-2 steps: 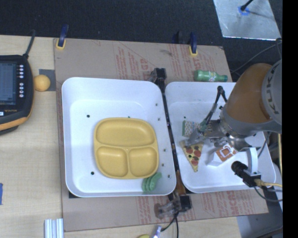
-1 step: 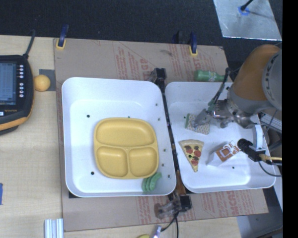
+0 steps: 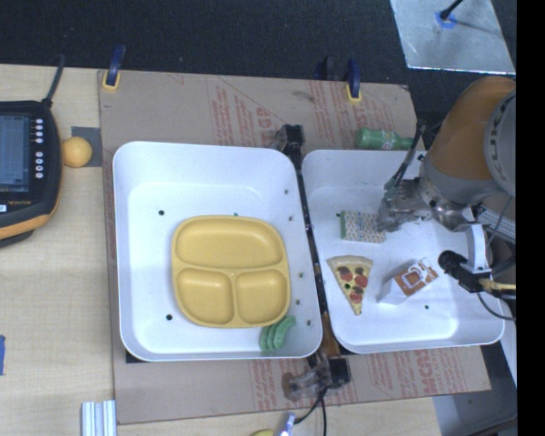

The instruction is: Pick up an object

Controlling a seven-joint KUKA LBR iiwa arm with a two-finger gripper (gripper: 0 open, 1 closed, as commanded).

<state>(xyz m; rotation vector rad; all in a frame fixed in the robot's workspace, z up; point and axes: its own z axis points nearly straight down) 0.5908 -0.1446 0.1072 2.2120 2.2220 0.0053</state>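
Wooden bench point(image 3: 36, 289), two white bins on cardboard; arm reaching into the right bin point(image 3: 345, 330).
The gripper point(image 3: 391, 212) sits low just beside a small green packet point(image 3: 361, 227); whether its fingers are apart is unclear. Likely the approach step: next, close squarely on the packet. A pizza slice point(image 3: 351, 280) and a carton point(image 3: 415, 280) lie nearer, well clear; the yellow tray point(image 3: 229, 269) fills the left bin point(image 3: 132, 243).

tray point(image 3: 229, 269) in left bin point(image 3: 132, 243); pizza slice point(image 3: 352, 281) in right bin point(image 3: 454, 330).

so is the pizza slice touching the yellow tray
Apart. The camera view shows the pizza slice in the right bin and the yellow tray in the left bin.
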